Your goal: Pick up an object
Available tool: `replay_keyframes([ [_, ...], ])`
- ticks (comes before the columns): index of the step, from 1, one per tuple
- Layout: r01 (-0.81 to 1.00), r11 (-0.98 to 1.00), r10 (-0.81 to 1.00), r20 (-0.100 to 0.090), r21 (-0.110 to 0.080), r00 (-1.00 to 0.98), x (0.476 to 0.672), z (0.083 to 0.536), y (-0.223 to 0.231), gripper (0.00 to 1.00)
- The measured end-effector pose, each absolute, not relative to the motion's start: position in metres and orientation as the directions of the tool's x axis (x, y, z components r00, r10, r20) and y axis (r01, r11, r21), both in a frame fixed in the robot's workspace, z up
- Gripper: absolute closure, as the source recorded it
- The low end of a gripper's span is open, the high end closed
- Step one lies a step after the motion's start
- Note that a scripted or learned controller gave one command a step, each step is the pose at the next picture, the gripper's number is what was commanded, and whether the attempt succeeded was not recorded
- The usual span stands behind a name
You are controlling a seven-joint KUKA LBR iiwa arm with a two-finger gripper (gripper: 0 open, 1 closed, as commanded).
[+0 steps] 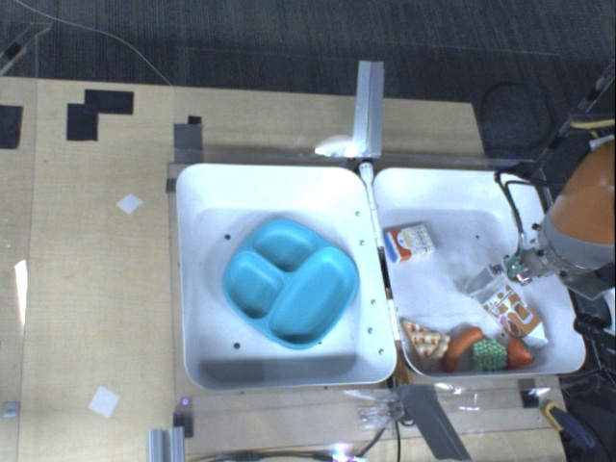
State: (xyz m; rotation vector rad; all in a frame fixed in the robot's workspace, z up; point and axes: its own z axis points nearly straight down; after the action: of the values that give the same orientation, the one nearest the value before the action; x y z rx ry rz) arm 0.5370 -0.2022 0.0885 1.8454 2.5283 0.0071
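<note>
Left bin (202,258) holds a blue tray (291,282). Right bin (452,200): carton (409,242), then food toys (476,349) heaped in the near corner. The gripper (512,269) hovers by a packet (510,311); its spread I cannot tell. Crowding risks a slipped grab.

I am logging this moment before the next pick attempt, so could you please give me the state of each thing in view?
Blue divided plate: flat in the left bin, nothing on it.
Small carton: lying in the right bin, apart from the rest.
Snack packet: lying beside the gripper.
Toy food pile: clustered at the right bin's near edge.
Gripper: low in the right bin.
</note>
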Motion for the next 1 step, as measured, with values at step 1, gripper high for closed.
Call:
replay_keyframes([
  [1,0.950,0.310,0.951,-0.011,0.017,-0.310,0.5400,0.1015,-0.2017,1.00],
])
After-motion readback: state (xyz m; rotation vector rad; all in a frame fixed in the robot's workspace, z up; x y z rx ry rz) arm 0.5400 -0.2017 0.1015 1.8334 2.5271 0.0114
